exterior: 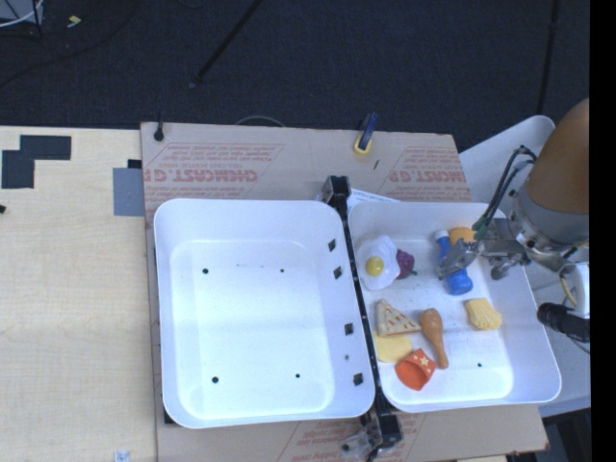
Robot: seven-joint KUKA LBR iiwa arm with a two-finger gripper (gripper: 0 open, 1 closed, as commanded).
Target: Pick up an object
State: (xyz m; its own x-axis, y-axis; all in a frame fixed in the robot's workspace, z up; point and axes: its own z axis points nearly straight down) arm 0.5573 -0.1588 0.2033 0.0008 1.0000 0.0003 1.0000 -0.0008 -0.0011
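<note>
1. We see the arm [563, 176] entering from the right, its orange band cut off by the frame edge; the wrist and cabling cover the upper right corner of the right bin [525, 378].
2. The gripper [460, 258] sits low over the right bin's upper middle, directly at a blue object [455, 279]; the blue object is partly covered by the metal fingertips, so its shape is hard to make out; an orange piece [461, 232] lies just behind it.
3. We cannot tell how far the gripper is spread, nor whether it has hold of the blue object.
4. Other contents of the right bin:
   - a fried-egg toy [376, 263], with a purple item [405, 262] touching its right side and half hidden by it;
   - a sandwich wedge [393, 320] resting above a pale yellow slab [392, 348];
   - a brown drumstick [434, 334] lying lengthwise beside the wedge;
   - a red carton of fries [416, 370] near the front wall;
   - a yellow ridged piece [482, 314] just below the gripper, apart from it.
5. The left bin [168, 306] adjoins the right bin; black clips join the shared wall; both stand on cardboard [241, 166]; a blue-and-yellow clamp [366, 135] grips the cardboard's rear edge.
</note>
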